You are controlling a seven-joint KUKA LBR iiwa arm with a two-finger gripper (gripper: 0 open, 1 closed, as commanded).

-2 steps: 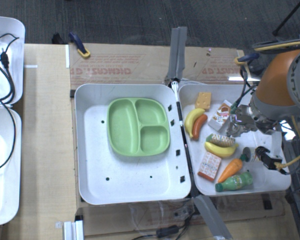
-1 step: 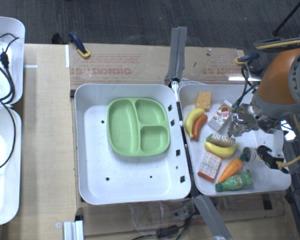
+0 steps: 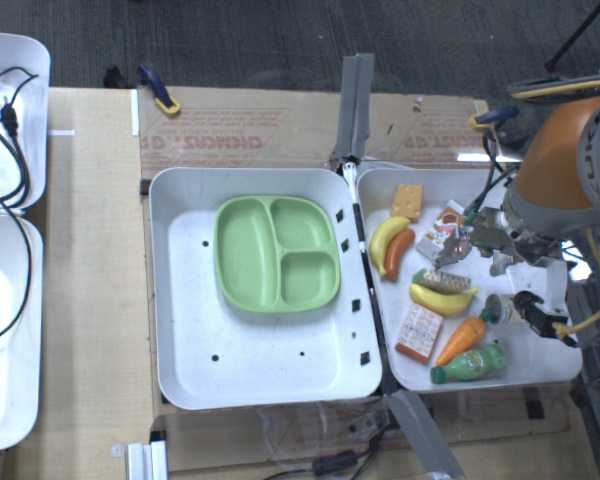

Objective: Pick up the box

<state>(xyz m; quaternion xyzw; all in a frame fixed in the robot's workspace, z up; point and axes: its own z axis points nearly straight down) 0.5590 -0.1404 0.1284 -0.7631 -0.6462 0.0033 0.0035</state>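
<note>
Gripper (image 3: pixel 458 248) low in right bin (image 3: pixel 570 368) above upper banana (image 3: pixel 442 295), finger opening can't tell, nothing visibly held; box (image 3: pixel 419 331) flat near front edge, touching carrot (image 3: pixel 460 336), beside green bottle (image 3: pixel 468 364)

Two bananas (image 3: pixel 387 243) (image 3: pixel 441 297), one carrot (image 3: pixel 460 337), one bottle (image 3: pixel 469 363), one green plate (image 3: pixel 277 254)

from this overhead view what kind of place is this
Likely a robotics lab test bench: a robot arm reaches over two white bins, one holding toy food like a banana, with loose cables nearby.
</note>
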